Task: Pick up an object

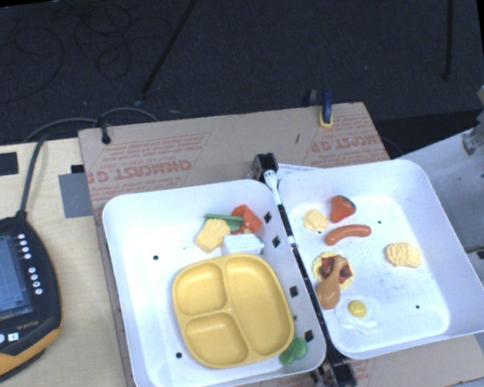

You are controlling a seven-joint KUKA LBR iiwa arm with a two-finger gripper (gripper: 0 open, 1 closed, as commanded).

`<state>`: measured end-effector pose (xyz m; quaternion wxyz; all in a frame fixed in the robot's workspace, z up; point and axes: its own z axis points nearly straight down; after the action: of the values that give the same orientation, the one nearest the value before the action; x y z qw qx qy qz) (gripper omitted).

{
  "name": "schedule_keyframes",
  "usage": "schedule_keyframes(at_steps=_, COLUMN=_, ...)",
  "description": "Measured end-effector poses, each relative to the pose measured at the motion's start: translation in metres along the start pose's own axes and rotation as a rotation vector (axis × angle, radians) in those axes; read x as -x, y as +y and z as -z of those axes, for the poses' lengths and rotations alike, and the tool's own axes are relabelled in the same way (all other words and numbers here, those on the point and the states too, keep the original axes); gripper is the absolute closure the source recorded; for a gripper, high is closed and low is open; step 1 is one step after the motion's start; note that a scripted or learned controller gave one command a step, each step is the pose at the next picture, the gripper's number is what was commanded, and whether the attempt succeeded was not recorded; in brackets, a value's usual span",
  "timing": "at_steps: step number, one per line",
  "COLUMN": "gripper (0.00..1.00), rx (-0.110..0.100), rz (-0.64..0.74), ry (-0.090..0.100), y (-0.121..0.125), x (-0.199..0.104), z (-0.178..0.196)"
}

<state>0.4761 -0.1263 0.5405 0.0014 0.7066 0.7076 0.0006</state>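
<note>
On the bench, two white bins sit side by side: the left bin [134, 248] and the right bin [423, 207], their inner walls touching along the middle.

The left bin holds a yellow tray [232, 310] with three compartments. Behind it lie a yellow block [212, 234], a white block [242, 243], a red piece [247, 219] and a thin green piece [223, 219], all crowded together. A green lump [293, 351] lies at the tray's near corner.

The right bin holds looser pickings:
- a sausage [348, 233] near the middle
- a strawberry [342, 208] just behind it
- a pale yellow bit [315, 220] beside the strawberry
- a ridged yellow piece [402, 254], standing apart to the right
- a fried egg [359, 312] near the front
- a brown and red item [331, 274] against the dividing wall

How the gripper stands cannot be told from this view, so I judge the task to be at its very start: nothing is lifted and a target is yet to be chosen.

The next move calls for bringing the arm in over one bin and descending on a single thing. The ridged yellow piece looks the easiest target, with bare floor all round it. The sausage also has room on both long sides. The cluster behind the tray looks riskier, since a descent there could nudge its neighbours.
</note>
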Motion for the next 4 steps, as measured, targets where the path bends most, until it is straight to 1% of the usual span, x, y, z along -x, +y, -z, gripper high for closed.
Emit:
schedule_keyframes(at_steps=1, gripper=0.00, rx=-0.005, rz=-0.007, ry=-0.001, y=-0.001, x=0.076, z=-0.004)
schedule_keyframes(at_steps=2, gripper=1.00, rx=-0.006, rz=0.003, ry=0.000, y=0.001, x=0.071, z=0.007)
schedule_keyframes(at_steps=3, gripper=1.00, rx=-0.008, rz=-0.002, ry=0.002, y=0.000, x=0.087, z=-0.014)
schedule_keyframes(at_steps=4, gripper=1.00, rx=-0.006, rz=0.002, ry=0.001, y=0.000, x=0.086, z=-0.017)
